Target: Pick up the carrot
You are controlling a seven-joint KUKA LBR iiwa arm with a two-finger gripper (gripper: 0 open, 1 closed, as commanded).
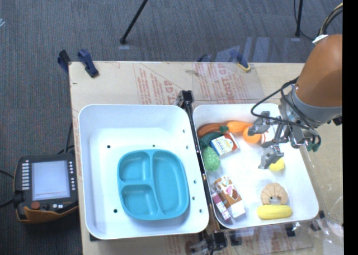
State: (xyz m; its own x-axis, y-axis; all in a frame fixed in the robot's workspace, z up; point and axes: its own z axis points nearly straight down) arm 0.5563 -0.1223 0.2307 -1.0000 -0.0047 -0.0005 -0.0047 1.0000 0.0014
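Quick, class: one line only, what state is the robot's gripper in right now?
Gripper: over the right bin, close beside the carrot; whether the jaws are open or shut cannot be told, and nothing is visibly held.

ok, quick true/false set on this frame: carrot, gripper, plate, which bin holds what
1. The carrot lies in the right bin. True.
2. The gripper holds the carrot. False: the carrot lies loose in the bin, up and to the left of the gripper.
3. The blue divided plate sits in the left bin. True.
4. The plate has a croissant on it. False: the croissant is in the right bin, near the corn cob.
5. A green toy lies near the right bin's left wall. True.
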